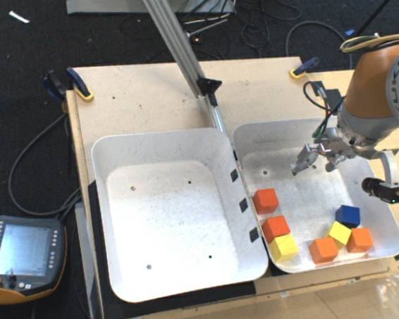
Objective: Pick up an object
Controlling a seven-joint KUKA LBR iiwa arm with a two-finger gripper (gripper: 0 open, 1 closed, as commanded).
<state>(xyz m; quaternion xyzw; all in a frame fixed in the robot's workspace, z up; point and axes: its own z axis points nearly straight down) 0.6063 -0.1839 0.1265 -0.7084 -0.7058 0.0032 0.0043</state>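
Hanging over the right bin, the gripper has its fingers spread wide and holds nothing; the nearest orange block sits by the left wall; it looks small, hard and light; pinch its flat sides.

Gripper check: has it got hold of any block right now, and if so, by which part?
Nothing is held. The gripper hangs over bare floor of the right bin, jaws spread with nothing between them, apart from the nearest orange block.
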